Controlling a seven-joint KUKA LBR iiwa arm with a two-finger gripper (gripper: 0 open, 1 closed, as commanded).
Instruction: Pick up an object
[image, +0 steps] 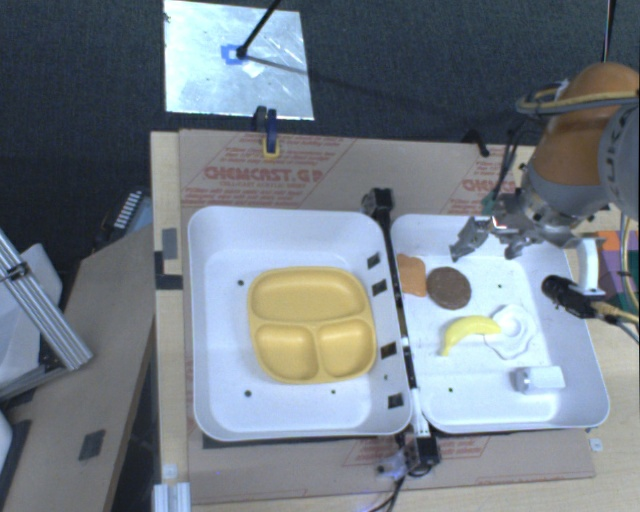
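At the near edge of the worktop, a brown board printed with red lettering carries two shallow white bins side by side. In the right bin, closest to the camera, a small grey-white block lies near the front right corner. Just beyond it, a yellow banana curves across the bin floor, its right end touching a white fried-egg toy. Farther back, a round brown cookie-like disc sits beside an orange slice-shaped piece, which lies against the bin's left wall.

The left bin holds a yellow divided tray with one large compartment at the back and two smaller ones at the front.

Above the back part of the right bin, the end effector hangs with its two fingers spread apart and nothing between them; it is above and to the right of the brown disc, apart from it. The grey arm with its orange band rises behind to the right.

Beyond the bins, a yellow-and-black clamp grips the board's far edge, and a shiny silver sheet lies on the dark carpet.
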